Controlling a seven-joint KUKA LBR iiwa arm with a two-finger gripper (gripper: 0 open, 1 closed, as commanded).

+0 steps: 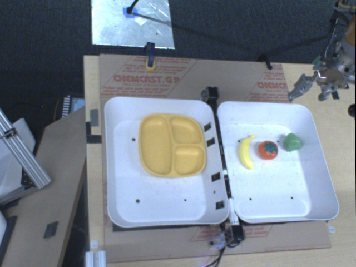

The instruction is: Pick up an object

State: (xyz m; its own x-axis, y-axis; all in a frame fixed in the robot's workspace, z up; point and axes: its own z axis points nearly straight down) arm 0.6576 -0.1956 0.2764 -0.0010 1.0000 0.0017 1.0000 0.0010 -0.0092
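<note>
The end effector (312, 87) was seen spread open and holding nothing, above the right bin's (317, 204) far right corner, while the banana (246, 152), tomato (268, 149) and green piece (292, 142) lay below-left, the green piece nearest.

You see two bins (261, 207) of smooth white plastic, faintly glossy; the yellow tray (169, 145) in the left bin looks matt plastic; the banana (246, 152), tomato (268, 149) and green fruit (292, 142) shine like moulded plastic; the bench (339, 149) looks pale wood; beyond its far edge, a crinkled foil sheet (132, 16) glints.
</note>
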